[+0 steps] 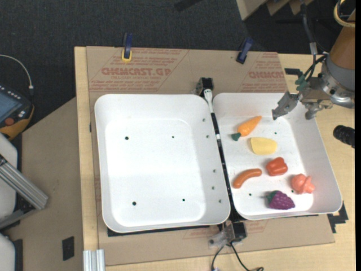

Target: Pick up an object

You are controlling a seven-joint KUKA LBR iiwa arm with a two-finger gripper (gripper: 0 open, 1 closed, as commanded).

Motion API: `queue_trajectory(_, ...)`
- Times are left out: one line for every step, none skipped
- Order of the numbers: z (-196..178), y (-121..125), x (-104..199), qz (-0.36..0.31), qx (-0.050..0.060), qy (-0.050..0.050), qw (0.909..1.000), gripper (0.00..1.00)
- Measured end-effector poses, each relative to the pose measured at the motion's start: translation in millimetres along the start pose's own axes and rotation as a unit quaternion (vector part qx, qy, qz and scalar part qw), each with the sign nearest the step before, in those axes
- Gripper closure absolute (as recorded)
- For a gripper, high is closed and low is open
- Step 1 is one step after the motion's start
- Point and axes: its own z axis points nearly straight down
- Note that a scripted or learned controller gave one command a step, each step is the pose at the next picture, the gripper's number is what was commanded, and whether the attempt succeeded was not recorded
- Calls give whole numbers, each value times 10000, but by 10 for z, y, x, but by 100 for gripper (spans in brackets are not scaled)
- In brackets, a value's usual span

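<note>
Currently, the two-finger metal gripper (295, 110) of the grey arm with the orange band (344, 55) is seen above the far right part of the right shallow white bin (321, 151), near its back rim. Its two fingers (284, 107) are spread apart, and nothing is held between them. All the objects are found in the right bin. A small orange plastic carrot with a green end (247, 126) is placed nearest to the gripper, just below and to the left of it, but it is not touched. Just in front of the carrot a pale yellow rounded plastic piece (263, 145) is laid. Nearer to the camera, an orange-red sausage-shaped toy (247, 177) is seen, and beside it, to the right, a red plastic pepper (276, 166). A pink-orange lumpy toy (302, 183) is placed close to the right wall of the bin, and a purple plastic bunch of grapes with a green stem (280, 200) is found near the front rim. The left shallow white bin (113, 151) is set just beside the right one, and both are carried by a brown cardboard sheet with red printing (141, 66). Two clamps (127, 48) are fixed on the far edge of the sheet.
</note>
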Motion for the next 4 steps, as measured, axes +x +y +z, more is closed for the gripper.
queue_trajectory(352,-586,-77,15,39,11,10000,0)
queue_trajectory(1524,-989,6,10,66,24,10000,0)
queue_trajectory(1659,-751,203,-6,-18,-14,10000,0)
queue_trajectory(1556,-757,201,3,-22,-10,10000,100)
